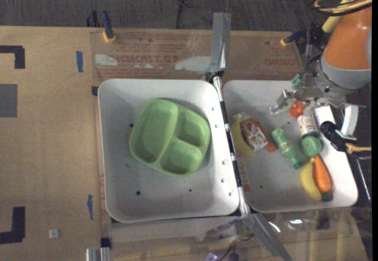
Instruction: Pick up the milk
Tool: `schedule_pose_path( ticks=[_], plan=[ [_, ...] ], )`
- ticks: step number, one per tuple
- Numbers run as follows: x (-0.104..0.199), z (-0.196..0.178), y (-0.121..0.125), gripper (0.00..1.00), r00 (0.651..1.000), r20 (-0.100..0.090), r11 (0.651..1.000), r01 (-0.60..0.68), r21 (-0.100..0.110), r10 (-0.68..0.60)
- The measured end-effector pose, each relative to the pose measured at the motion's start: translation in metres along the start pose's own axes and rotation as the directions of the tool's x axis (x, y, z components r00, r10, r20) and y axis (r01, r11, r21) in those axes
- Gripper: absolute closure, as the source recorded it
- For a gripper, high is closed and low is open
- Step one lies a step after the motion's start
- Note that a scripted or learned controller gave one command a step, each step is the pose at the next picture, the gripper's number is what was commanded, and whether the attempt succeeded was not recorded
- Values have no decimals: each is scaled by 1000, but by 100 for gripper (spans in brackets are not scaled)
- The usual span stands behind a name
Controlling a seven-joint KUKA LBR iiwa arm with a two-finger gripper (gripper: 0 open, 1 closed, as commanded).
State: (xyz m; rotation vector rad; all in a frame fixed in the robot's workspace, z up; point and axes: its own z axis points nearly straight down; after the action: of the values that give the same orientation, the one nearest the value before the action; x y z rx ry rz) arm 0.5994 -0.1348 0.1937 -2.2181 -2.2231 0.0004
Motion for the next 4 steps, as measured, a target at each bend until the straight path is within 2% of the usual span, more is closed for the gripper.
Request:
schedule_pose_path(
  ticks=[1,2,3,4],
  plan=[
    [27,77,10,0,950,14,950,312,-29,-311],
    [36,87,22,0,985,-5,984,-174,-35,174],
    [7,87,2,0,964,-14,963,-264,-45,264],
    [9,71,7,100,965,-18,963,-261,-59,261]
  ],
)
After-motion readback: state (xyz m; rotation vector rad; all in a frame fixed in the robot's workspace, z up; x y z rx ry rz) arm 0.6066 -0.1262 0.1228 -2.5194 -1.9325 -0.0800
